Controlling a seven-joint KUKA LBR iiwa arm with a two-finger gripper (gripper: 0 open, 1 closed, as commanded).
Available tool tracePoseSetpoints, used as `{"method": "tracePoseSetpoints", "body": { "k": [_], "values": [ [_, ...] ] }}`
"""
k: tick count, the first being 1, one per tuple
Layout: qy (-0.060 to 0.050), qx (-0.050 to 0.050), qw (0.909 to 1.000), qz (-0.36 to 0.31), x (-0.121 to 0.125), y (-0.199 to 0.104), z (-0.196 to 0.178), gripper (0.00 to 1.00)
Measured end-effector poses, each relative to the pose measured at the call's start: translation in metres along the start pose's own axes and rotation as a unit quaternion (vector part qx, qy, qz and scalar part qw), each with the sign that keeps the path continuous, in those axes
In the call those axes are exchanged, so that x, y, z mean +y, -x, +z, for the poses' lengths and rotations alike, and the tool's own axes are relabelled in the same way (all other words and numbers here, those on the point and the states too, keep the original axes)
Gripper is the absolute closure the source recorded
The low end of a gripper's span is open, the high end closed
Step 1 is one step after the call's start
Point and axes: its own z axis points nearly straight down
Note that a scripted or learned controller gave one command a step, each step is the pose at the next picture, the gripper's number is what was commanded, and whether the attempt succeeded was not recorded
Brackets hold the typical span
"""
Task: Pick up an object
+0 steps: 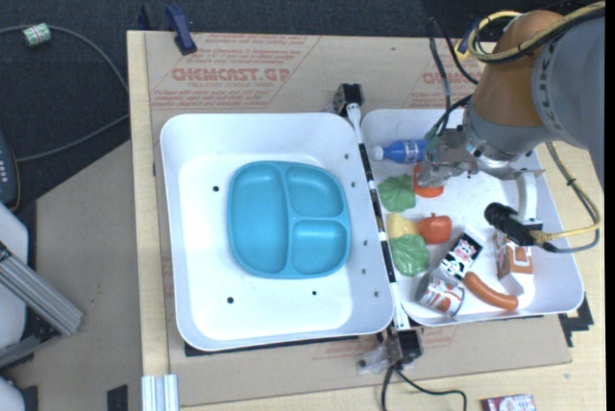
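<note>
- Arm [562, 63]: one rounded housing, smooth grey casing, entering the camera view from the right side.
- Orange band [509, 78]: broad, glossy, dome-shaped section above the wrist, with a bright highlight on its upper curve.
- Wrist flange [500, 155]: pale grey metal ring beneath the orange section, lighter than the main casing.
- Cables [485, 35]: yellow and black leads looped beside the top of the orange band; thin dark leads run down the left of the wrist.
- Further yellow cable [577, 231] trails along the lower right, past a white bracket [527, 193] and a black fitting [507, 222].
- Hand [437, 171]: small, dark, mechanical parts; detail too fine to resolve.
</note>
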Motion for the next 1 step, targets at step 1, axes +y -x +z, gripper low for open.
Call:
{"method": "tracePoseSetpoints", "body": {
  "k": [1],
  "values": [
    [0.000, 0.000, 1.0000, 0.000, -0.0001, 0.0000, 0.0002, 0.00]
  ]
}}
